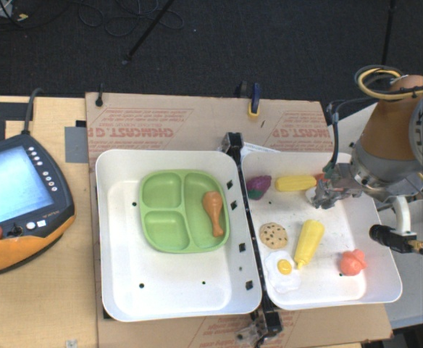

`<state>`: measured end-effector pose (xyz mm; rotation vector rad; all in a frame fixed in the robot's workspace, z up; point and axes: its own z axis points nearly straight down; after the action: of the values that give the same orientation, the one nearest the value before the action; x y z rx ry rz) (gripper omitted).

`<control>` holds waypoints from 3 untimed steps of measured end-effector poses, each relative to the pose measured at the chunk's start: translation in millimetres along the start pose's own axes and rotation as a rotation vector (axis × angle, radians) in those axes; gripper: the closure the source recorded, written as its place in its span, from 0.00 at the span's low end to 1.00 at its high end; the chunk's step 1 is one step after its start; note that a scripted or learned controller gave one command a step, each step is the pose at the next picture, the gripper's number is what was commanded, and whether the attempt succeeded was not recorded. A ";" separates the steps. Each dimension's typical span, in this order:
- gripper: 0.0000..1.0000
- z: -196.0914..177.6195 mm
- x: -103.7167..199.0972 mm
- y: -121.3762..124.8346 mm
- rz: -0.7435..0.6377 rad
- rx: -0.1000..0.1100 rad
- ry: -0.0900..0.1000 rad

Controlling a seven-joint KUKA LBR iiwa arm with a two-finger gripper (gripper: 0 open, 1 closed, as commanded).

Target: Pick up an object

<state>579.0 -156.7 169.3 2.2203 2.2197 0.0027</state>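
The bench (45, 296) is light wood w/ a cardboard sheet (168, 122) under two white bins. Left bin (168, 288) holds a green divided plate (175, 216); a toy drumstick (214, 210) lies in the plate's right compartment, bone end pointing toward the bin's near side. Right bin (327, 290) holds the small stuff. The arm (389, 140) comes in from the right, grey w/ the orange band, wrist over the right bin's far right part. Gripper (326, 194) sits low there, just right of the corn; can't tell whether the fingers are spread or pressed together, too small and dark, and nothing is seen between them. A tablet-like pendant (19, 194) w/ orange casing lies on the bench, well left of the bins.

Right bin items: yellow bottle (308, 242) lies tilted about mid-bin, cap end toward the egg. Corn (295, 183) lies along the far side, purple item (258, 185) just left of it near the divider. Fried egg (282, 268) at the near left, cookie (273, 235) just above it. Red-orange fruit-like piece (352, 262) near the right wall, apart from the rest.
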 end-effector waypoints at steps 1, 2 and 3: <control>1.00 -52.0 -1.6 0.3 0.000 0.002 0.000; 1.00 -56.1 43.2 -29.9 -0.001 0.008 0.002; 1.00 -48.7 87.3 -41.8 -0.001 0.008 0.002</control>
<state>537.1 -69.5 217.9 2.2241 2.2258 -0.0044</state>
